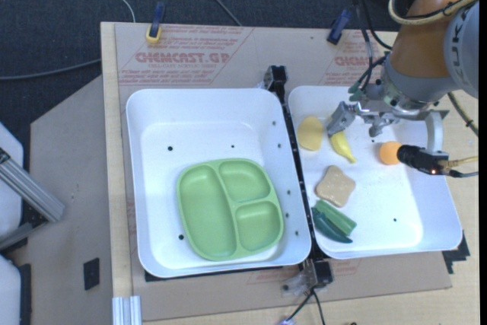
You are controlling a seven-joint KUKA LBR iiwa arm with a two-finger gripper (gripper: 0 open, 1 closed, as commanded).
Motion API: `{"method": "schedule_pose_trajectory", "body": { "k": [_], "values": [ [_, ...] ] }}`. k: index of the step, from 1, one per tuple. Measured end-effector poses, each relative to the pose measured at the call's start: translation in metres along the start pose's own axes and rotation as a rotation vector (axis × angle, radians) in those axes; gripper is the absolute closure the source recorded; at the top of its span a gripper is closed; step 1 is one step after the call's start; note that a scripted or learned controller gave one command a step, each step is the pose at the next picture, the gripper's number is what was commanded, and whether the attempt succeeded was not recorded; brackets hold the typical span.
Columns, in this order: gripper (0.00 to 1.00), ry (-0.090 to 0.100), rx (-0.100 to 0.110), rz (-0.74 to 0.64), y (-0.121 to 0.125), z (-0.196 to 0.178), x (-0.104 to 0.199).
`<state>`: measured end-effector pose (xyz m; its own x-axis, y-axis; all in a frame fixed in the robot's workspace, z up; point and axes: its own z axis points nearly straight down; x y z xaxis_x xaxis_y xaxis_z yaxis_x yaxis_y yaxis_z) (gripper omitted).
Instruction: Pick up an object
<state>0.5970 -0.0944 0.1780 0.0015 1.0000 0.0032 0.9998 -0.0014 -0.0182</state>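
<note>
Five items [335,186] crowd right bin [426,232] beneath arm [426,34].

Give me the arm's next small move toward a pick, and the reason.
Probably lower the gripper slightly onto the small yellow banana-shaped toy. It hangs over the right white bin with that toy just below its finger, closer than the pale yellow round piece or the orange ball.

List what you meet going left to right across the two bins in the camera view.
Green divided plate → pale yellow lemon-shaped piece → yellow banana → orange ball.
</note>
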Motion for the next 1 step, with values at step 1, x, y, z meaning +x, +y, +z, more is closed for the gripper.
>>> {"method": "schedule_pose_trajectory", "body": {
  "k": [1],
  "values": [
    [0.00,-0.001,-0.011,-0.002,0.0024,-0.0059,0.0001]
  ]
}}
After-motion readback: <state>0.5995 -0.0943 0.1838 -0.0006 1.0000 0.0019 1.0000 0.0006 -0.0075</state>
